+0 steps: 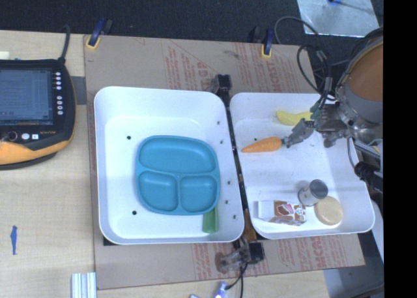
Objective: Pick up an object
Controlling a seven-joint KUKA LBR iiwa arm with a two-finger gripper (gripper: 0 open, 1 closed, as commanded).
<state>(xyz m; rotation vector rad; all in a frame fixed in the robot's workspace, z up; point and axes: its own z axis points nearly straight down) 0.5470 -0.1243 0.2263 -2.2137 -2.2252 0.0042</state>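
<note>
My tool sits low in the right bin, its dark tips at the carrot's right end, where a grip seems easiest; whether they have closed on it, I cannot tell.

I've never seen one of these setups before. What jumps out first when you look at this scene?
Most eye-catching is the bright blue divided plate lying in the middle of the left white bin. Next comes the orange carrot in the right bin, with the robot's gripper right at its thick end. A yellow banana lies just behind the gripper, and a handheld screen sits at the bench's far left.
</note>
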